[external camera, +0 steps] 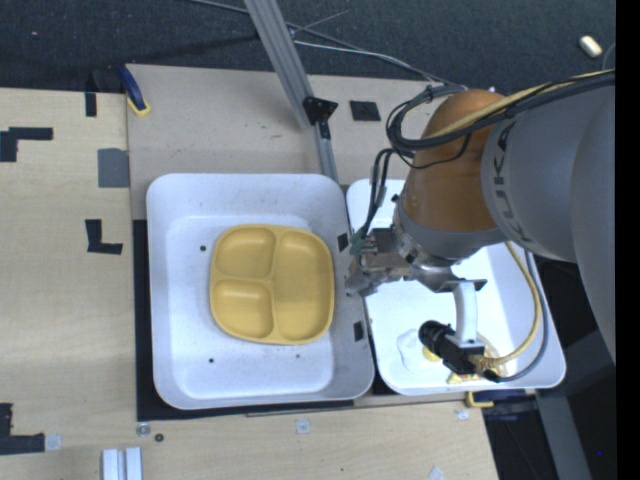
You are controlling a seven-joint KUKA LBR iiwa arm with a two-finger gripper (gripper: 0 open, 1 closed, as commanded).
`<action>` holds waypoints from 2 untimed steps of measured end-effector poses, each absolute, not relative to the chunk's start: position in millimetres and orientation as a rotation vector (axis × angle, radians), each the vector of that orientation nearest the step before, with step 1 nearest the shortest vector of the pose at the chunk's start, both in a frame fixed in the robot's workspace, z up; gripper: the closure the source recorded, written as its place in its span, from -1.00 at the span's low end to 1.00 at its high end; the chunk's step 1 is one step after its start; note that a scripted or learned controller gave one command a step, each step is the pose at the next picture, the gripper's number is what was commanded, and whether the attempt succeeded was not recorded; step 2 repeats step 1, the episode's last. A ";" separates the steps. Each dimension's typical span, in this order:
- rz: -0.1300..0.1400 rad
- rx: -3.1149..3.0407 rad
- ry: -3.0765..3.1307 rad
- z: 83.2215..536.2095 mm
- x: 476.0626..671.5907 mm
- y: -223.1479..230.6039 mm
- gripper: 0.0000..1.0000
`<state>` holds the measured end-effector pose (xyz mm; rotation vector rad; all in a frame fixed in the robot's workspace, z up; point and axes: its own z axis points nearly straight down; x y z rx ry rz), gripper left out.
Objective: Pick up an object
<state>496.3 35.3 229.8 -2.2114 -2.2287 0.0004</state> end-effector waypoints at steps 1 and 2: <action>0.002 -2.212 -2.228 234.7 497.2 86.0 1.00; 0.002 -2.212 -2.228 234.7 497.2 86.0 1.00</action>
